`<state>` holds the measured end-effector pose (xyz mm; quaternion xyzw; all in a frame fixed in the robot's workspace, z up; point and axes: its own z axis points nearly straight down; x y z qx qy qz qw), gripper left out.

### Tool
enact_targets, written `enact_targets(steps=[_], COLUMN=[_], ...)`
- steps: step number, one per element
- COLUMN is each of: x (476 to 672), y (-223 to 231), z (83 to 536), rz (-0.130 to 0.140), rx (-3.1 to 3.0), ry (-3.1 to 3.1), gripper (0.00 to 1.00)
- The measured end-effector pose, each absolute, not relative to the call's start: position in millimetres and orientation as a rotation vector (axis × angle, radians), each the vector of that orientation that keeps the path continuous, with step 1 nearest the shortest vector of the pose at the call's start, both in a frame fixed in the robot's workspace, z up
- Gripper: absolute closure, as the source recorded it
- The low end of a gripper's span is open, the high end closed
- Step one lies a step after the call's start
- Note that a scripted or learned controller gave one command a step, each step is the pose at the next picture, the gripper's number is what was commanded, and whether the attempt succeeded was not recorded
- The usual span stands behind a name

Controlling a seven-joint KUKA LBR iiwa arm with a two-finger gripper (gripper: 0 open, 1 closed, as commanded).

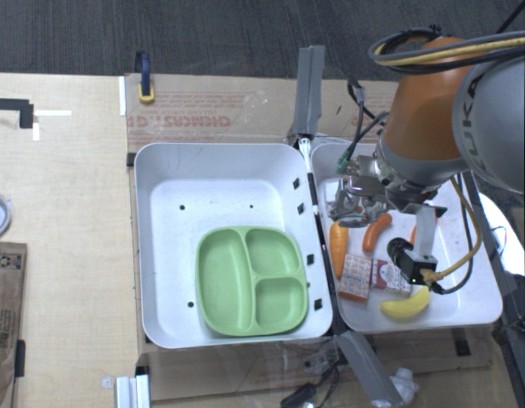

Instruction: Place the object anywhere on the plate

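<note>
Because the arm's orange-banded wrist covers much of the right bin (479, 308), the upper part of that bin is hidden, and whether the hand (354, 204) is apart or together cannot be told. Below it lie a carrot (338, 246), a smaller orange piece (375, 230), a red-and-white packet (356, 277) and a banana (406, 303) (a black fitting beside them is hard to identify). Left bin (160, 253) holds a green divided plate (250, 280), nothing on it. Reaching from the right, the arm hangs over the right bin.
</note>
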<state>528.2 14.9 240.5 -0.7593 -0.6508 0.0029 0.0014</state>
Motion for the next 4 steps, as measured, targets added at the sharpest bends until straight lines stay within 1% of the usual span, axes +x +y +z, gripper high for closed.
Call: enact_targets(steps=[1,2,3,4], x=[489.1,498.8,491.7,477.2], y=[71.2,82.7,88.4,129.4], z=[219.0,230.2,244.6,202.4], rz=[0.009,0.007,0.005,0.010], rx=[-2.187,-2.153,-1.977,-2.180], ry=[-2.251,-2.286,-2.441,-2.258], gripper=[1.00,1.00,1.00,1.00])
